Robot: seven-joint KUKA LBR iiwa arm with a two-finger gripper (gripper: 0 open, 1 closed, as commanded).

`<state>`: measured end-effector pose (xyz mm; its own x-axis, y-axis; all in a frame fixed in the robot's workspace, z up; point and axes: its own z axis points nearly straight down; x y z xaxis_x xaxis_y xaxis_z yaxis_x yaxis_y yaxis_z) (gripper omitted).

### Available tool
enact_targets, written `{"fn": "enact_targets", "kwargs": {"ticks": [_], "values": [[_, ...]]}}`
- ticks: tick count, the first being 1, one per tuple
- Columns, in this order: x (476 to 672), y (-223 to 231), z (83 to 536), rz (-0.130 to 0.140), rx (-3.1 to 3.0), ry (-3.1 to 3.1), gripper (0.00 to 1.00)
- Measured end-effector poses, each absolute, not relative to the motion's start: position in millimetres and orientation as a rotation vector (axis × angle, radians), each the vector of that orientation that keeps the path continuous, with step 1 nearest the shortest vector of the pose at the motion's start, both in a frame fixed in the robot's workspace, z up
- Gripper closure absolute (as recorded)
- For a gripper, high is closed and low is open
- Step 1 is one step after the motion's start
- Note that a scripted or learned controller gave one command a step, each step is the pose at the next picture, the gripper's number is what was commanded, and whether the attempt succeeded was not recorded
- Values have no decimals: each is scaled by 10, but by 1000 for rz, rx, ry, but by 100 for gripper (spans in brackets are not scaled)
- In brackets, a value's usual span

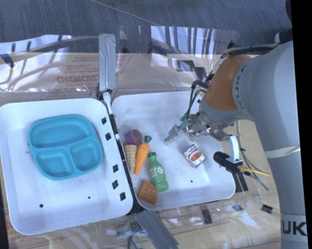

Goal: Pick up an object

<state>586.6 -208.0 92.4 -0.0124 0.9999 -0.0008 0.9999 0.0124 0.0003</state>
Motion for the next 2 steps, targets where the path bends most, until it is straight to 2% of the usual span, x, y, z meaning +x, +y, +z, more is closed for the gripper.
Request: {"fn": "enact_targets", "kwargs": {"ticks": [1, 2], "values": [[5308, -2095, 927, -2, 2212, 2233, 0], [4895, -1624, 920, -1, 2213, 2233, 0]]}}
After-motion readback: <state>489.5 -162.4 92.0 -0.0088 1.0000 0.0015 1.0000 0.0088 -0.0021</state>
